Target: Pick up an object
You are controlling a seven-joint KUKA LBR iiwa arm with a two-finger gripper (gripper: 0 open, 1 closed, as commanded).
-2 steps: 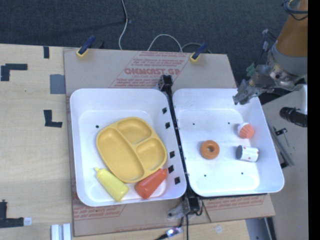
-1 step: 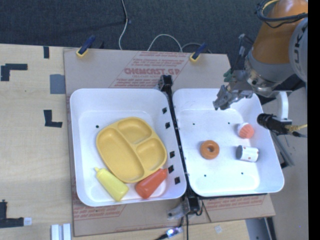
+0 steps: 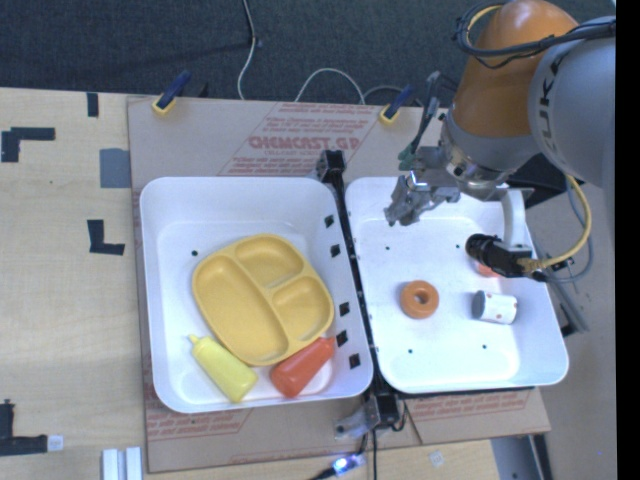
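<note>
The gripper (image 3: 405, 206) hangs over the upper left part of the right bin (image 3: 440, 363), close to the black divider between the two bins. From this angle I cannot tell if it is released or clenched. The arm (image 3: 520, 68) comes in from the upper right of the frame, and its orange band is above the wrist.

In the right bin there are two small things. An orange donut (image 3: 420, 299) lies flat near the middle of the bin, below the gripper and well apart from it. A short white cylinder (image 3: 494, 307) lies on its side just to the right of the donut, not touching it. Its left end looks dark.

The left bin (image 3: 165, 218) holds three things. A yellow plate (image 3: 262, 298) with three compartments lies in the middle, turned at a slant. A yellow bottle (image 3: 222, 365) lies on its side at the lower left edge of the plate, touching it or nearly so. A red bottle (image 3: 301, 364) lies at the lower right edge of the plate, with its narrow end pointing to the upper right.

Both bins rest on a sheet of cardboard (image 3: 290, 138) with red print. The cardboard lies on a pale wooden surface (image 3: 60, 268). Two clamps, one at the upper left corner (image 3: 172, 90) and one near the upper right (image 3: 397, 103), sit on its top edge.
</note>
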